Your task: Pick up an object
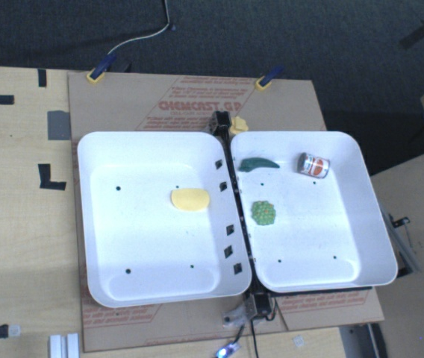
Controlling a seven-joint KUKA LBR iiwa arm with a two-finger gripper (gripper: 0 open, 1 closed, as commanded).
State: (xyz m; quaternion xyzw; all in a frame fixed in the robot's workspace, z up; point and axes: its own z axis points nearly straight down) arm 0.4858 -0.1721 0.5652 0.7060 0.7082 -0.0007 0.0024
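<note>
Two shallow white bins sit side by side on a cardboard sheet (pixel 197 103) printed in red, and the dark seam (pixel 236 200) where their inner walls meet serves as the landmark here. On the view's left of the seam lies the left bin (pixel 92 200), and in it a flat yellow oval piece (pixel 189 199) rests alone on the floor, near the seam but not touching the wall, about level with the seam's middle. On the other side is the right bin (pixel 369 222), which holds three things. A dark green curved piece (pixel 257 164) lies just beside the seam toward its far end. A bumpy green ball (pixel 263 213) sits just beside the seam at about its middle, apart from the curved piece. A small red and white can (pixel 313 165) lies on its side well apart from the seam, level with the curved piece and close to the bin's far outer corner. Small black clips (pixel 229 230) run along the seam's left face. At the seam's far end a black fitting (pixel 221 121) stands with a small yellow scrap (pixel 239 125) just beside it. Farther beyond that end, two blue and yellow clamps (pixel 101 68) grip the cardboard's far edge, and a pale cable (pixel 152 30) trails across the dark floor.
</note>
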